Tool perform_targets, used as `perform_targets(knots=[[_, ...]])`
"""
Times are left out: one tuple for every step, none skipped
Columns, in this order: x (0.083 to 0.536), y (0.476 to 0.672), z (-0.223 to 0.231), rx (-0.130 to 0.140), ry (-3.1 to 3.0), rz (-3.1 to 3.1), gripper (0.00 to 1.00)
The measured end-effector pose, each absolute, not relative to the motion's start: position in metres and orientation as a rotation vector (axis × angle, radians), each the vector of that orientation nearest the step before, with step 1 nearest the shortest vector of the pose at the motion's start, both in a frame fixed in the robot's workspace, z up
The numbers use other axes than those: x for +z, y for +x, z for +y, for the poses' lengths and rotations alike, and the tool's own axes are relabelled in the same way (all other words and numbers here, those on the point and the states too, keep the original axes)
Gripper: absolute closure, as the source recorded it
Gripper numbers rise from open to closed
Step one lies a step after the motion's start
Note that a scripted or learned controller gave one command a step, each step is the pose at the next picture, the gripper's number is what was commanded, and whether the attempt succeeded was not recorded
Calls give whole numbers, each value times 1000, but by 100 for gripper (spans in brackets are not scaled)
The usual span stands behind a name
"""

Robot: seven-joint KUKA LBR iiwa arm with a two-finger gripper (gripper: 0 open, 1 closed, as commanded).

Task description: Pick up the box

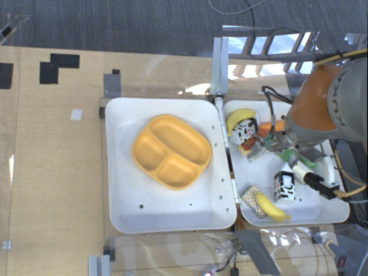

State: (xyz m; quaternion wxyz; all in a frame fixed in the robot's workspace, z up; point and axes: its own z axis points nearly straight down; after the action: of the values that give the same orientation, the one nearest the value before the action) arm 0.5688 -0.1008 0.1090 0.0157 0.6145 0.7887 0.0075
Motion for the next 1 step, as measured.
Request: perform_targets(knots=[[134,549,-106,5,2267,2169,0]])
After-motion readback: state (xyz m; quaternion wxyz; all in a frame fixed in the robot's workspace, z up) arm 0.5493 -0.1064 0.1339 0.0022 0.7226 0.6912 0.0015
